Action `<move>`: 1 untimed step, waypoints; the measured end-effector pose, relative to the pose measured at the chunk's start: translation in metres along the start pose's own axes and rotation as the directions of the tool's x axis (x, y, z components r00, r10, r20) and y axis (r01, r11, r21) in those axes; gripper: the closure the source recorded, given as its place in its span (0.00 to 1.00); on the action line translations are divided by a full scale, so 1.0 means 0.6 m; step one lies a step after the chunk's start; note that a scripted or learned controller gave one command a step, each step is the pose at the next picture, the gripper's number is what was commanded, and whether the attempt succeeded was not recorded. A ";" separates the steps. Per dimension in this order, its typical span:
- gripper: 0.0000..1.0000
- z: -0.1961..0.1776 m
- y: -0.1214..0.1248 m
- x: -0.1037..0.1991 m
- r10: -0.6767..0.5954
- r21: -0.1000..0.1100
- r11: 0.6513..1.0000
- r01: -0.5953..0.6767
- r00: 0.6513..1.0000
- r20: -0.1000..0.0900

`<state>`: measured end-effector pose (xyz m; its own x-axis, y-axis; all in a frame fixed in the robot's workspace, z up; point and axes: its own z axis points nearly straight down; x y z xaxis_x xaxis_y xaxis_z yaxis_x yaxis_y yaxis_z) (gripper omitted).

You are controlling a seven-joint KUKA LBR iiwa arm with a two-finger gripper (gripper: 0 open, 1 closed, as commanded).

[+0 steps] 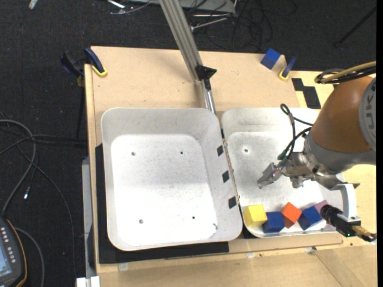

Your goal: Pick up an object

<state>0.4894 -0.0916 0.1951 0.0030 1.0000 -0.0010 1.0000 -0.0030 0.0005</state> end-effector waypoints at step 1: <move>0.00 -0.023 0.020 0.028 -0.008 -0.001 1.000 0.008 1.000 -0.001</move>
<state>0.5015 -0.0747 0.2088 -0.0047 1.0000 -0.0002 1.0000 0.0047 0.0017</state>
